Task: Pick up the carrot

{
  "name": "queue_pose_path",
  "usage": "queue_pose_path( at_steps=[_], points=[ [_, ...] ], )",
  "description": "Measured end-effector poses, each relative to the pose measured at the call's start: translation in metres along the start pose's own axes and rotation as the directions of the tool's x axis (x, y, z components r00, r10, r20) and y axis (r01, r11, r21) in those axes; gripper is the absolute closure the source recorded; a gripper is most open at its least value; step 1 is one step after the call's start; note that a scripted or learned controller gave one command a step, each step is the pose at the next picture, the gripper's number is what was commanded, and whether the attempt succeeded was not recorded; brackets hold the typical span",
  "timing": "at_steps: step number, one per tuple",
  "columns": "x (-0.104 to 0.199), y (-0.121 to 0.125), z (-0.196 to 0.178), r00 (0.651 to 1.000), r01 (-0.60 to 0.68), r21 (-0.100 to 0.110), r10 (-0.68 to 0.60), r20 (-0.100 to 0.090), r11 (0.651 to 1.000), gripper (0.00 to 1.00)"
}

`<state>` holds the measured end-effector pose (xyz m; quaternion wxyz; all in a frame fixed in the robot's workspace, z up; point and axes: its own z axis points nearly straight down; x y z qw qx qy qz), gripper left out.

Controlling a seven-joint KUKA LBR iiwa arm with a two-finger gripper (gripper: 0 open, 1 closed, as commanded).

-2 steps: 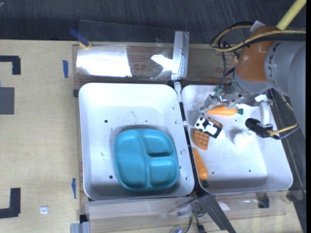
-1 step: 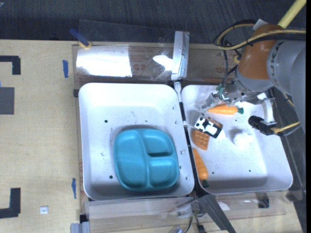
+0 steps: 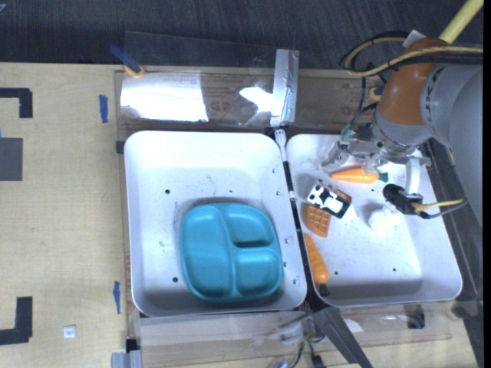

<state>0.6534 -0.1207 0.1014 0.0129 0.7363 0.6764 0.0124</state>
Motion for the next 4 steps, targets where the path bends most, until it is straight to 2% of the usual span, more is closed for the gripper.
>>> queue_pose_path(
  at_steps=[1,2,3,4],
  points=[
    [-0.003,-0.015,-0.001,0.987,0.16,0.002,-0.16,0.003,0.987,0.0],
    [-0.028,0.002,0.001,0.987,0.162,0.001,-0.162,0.003,0.987,0.0],
    [-0.058,-0.013,0.015,0.99,0.138,0.031,-0.138,-0.002,0.99,0.0],
    [-0.056,-0.011,0.003,0.99,0.14,0.026,-0.14,-0.002,0.99,1.0]
  ],
)
